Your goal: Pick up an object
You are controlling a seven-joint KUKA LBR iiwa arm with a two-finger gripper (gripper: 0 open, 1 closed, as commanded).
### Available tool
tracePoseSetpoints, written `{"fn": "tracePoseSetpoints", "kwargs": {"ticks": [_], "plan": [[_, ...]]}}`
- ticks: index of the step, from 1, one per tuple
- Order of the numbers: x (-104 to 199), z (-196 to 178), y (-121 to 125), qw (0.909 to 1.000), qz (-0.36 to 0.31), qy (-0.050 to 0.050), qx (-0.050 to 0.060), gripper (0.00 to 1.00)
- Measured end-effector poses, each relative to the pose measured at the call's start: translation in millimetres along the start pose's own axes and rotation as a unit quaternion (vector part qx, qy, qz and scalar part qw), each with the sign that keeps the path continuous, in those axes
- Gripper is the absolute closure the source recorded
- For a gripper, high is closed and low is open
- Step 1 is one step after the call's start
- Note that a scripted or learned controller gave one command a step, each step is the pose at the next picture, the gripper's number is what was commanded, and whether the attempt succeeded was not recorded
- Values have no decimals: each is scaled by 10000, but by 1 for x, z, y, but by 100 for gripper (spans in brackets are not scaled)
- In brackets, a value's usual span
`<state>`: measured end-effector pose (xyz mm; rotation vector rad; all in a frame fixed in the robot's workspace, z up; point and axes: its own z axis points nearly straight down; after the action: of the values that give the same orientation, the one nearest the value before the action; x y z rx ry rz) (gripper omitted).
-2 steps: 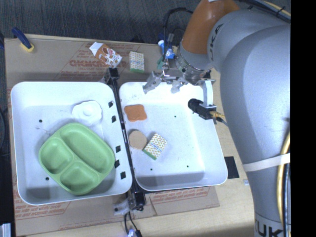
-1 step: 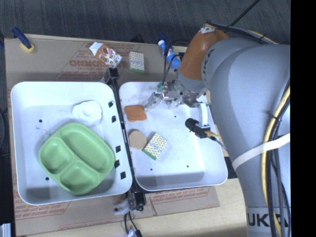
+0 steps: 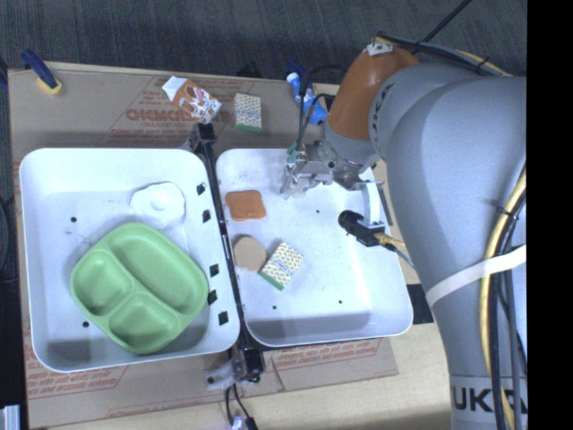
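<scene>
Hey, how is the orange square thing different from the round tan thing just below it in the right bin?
The orange piece is squarish with rounded corners; the tan piece is round. The orange piece is brighter and more saturated, the tan piece a dull brown. The orange piece lies nearer the gripper, while the tan piece sits beside the patterned packet. Both lie flat near the right bin's left wall.

On the cardboard sheet point(image 3: 134, 115) under my bins I read red print, something like "CHEMCH", partly covered. On my own arm's base point(image 3: 479, 399), white letters "UK" show at the bottom edge, cut off.
</scene>
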<state>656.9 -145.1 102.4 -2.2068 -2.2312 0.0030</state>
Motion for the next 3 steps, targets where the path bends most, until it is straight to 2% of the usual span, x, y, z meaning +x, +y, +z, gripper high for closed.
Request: {"fn": "tracePoseSetpoints", "kwargs": {"ticks": [1,2,3], "plan": [[85,-91,1,10000,23,5,-28,100],[93,-90,-103,10000,30,-5,4,100],[93,-90,-103,10000,33,-5,1,0]]}}
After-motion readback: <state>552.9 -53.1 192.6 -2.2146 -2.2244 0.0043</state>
